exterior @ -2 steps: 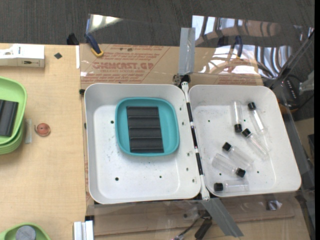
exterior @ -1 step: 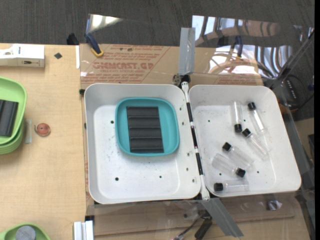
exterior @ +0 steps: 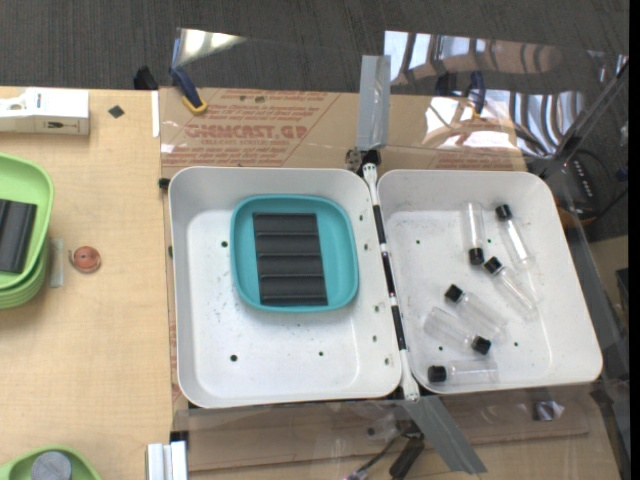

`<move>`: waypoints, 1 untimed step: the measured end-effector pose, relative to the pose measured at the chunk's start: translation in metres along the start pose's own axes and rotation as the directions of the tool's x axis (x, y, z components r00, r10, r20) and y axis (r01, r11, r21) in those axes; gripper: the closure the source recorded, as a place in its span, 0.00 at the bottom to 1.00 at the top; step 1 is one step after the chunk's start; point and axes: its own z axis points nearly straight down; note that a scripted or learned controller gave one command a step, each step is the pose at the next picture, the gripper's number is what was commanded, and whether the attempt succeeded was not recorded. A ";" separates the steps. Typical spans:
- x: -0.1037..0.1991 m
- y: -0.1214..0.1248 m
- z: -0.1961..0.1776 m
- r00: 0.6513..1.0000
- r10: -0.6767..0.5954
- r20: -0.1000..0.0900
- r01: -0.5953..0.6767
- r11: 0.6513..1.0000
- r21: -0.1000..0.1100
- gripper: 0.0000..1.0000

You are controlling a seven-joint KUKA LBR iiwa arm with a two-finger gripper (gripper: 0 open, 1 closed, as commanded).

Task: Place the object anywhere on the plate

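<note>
A teal plate (exterior: pixel 343 258) with a dark ribbed insert lies in the left white bin (exterior: pixel 200 348), toward its upper middle. Several clear plastic vials with black caps lie scattered in the right white bin (exterior: pixel 565 268): one near the top (exterior: pixel 512 230), one beside it (exterior: pixel 472 236), one in the middle (exterior: pixel 470 303), one lower (exterior: pixel 455 331), and one by the front edge (exterior: pixel 460 372).
A green tray (exterior: pixel 30 193) holding a dark block sits at the far left on the wooden bench. A small orange disc (exterior: pixel 86 258) lies beside it. Cardboard (exterior: pixel 260 118) and clear panels stand behind the bins. A metal clip joins the bins at the top (exterior: pixel 364 158).
</note>
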 end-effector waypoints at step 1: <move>0.018 0.019 0.000 0.994 0.107 0.000 -0.107 0.994 0.000 0.00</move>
